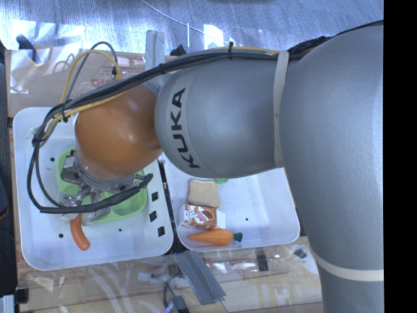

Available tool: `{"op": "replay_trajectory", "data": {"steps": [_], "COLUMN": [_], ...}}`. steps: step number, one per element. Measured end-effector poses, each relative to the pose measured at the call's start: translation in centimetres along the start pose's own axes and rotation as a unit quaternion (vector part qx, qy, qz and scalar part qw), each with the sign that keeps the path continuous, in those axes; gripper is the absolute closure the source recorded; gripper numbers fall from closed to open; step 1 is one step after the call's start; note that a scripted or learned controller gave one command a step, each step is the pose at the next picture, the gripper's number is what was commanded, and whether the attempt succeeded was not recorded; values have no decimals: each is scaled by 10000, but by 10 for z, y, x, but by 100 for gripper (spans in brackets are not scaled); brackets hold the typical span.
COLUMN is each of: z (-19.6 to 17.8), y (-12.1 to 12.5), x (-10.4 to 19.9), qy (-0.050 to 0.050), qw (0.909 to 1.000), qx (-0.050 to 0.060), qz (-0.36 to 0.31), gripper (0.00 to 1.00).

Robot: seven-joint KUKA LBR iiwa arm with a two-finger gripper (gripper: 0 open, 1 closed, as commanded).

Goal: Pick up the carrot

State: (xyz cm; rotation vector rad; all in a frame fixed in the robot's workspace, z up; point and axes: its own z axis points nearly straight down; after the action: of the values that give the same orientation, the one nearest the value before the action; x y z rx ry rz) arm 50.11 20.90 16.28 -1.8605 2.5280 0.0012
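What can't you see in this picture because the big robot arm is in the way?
- Gripper: the orange band and cables cover it from above, so its fingers can't be made out.
- Green thing in the left bin: mostly hidden under the wrist; can't tell what it is.
- Right bin: its far part is covered by the grey arm.
- Carrot: in plain view in the right bin.

The brand name KUKA stands in dark capital letters on the grey arm (pixel 215 119), running up its casing just beside the orange band (pixel 117 132).
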Motion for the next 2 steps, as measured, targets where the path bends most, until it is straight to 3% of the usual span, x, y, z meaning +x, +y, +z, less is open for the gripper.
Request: {"op": "replay_trajectory", "data": {"steps": [1,2], "z": [7,-3], "y": [24,12], "x": [8,-1], "qy": [16,-4], "qw": [9924,9672], "qx": [-16,-2], "qz": [-1231,-2539], "gripper": [100,100]}}
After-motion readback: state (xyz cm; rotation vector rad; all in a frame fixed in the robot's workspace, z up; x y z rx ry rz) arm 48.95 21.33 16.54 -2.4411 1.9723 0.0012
